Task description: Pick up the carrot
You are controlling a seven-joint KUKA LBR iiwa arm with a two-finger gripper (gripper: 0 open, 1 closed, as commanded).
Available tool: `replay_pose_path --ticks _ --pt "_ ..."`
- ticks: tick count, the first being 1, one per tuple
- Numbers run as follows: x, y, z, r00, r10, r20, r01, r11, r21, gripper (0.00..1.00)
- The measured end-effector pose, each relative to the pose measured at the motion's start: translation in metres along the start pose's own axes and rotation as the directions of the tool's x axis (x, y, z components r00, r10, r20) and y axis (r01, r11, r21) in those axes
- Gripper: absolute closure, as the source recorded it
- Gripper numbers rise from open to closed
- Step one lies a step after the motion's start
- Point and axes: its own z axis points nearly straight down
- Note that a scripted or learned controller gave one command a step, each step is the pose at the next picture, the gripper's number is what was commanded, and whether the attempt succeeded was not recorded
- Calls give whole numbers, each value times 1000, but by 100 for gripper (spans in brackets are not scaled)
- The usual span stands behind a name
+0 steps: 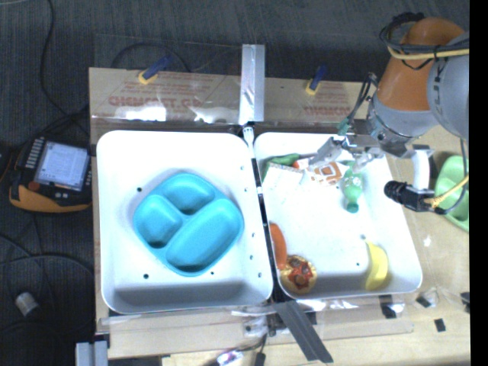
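Observation:
The carrot (277, 241) is a short orange piece lying lengthwise against the left wall of the right bin (396, 227), near its front. My gripper (348, 152) hangs over the back of that bin, well behind and to the right of the carrot. Its fingers stand open, with nothing between them. Right below it are a white and orange packet (324, 171) and a green bottle (351, 191).
A red-brown lumpy item (298, 272) touches the carrot's front end. A yellow banana (376, 265) lies at the front right of the bin, and a green item (282, 160) at its back left. The left bin (122, 280) holds a blue divided tray (188, 221).

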Motion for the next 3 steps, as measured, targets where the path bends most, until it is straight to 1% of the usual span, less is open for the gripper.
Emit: replay_pose_path --ticks 1,2,3 --pt "19 42 29 929 -370 2 370 929 -1 0" --pt "6 -3 94 952 -307 16 307 951 -29 0" --pt "-2 -36 100 795 -607 2 607 795 -2 0"
